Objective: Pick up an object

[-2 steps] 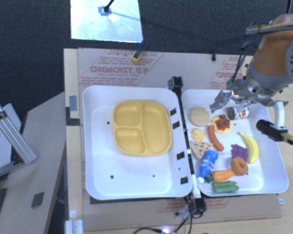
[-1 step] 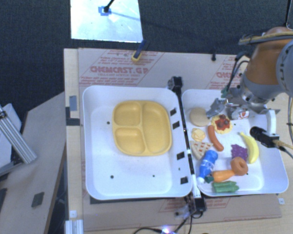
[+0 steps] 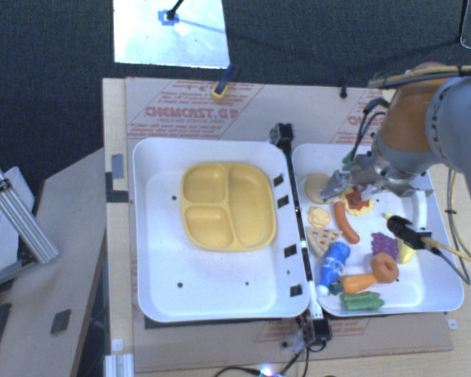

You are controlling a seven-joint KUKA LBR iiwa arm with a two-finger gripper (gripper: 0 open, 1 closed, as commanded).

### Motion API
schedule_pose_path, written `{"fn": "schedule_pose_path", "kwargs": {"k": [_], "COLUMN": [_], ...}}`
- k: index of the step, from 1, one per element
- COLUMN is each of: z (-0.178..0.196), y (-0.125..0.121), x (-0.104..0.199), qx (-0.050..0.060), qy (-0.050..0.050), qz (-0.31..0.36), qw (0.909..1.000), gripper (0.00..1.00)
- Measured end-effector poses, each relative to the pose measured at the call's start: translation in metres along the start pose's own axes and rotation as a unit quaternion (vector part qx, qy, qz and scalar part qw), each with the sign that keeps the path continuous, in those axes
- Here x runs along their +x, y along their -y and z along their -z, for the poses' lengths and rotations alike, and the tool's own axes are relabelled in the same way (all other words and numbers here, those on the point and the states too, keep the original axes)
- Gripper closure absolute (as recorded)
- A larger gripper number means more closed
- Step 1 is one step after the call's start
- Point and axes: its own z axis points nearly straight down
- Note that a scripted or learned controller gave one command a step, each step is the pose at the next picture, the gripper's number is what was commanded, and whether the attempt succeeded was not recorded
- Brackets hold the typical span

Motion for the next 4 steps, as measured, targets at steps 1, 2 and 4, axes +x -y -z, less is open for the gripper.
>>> {"fn": "schedule_pose_path", "kwargs": {"k": [1,2,4], "z": [-0.028,-0.013,0.095], "y": [-0.004,-0.008,-0.01], "x": [-0.002,-0.005,-0.002], "qx": [-0.005,-0.015,-0.005], "qy": [0.002,0.007,0.001], "qz": [0.0,-0.001,0.002], "qw": [1.0,0.9999,1.0], "gripper": [0.0,1.0,1.0]}}
